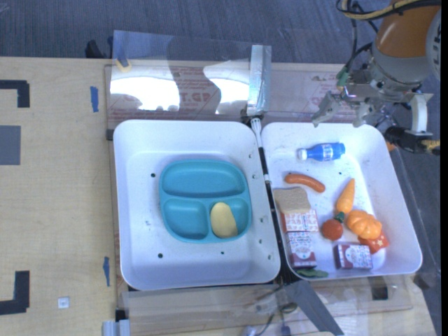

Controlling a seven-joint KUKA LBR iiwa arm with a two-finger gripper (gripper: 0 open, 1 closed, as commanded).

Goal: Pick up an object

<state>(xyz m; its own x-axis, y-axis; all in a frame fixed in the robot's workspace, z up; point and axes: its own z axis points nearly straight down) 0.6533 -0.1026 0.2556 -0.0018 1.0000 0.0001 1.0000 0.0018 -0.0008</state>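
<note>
My gripper (339, 117) hangs over the far rim of the right bin (400, 208), open, with nothing between its fingers. Just in front of it, a little to the left, lies a small blue bottle (322, 152) on its side. Nearer the camera are an orange sausage (304, 181), a carrot (345, 196), a slice of bread (292, 199), a red tomato (332, 229), an orange pumpkin-like piece (364, 223) and three small printed boxes (302, 248). In the left bin (133, 208) a yellow oval fruit (223, 220) rests in a teal divided plate (196, 184).
A clear plastic sheet with a metal strip (257, 82) stands behind the left bin. The arm's orange band (406, 23) and cables rise at the top right. Wooden bench surface (49, 187) extends to the left.
</note>
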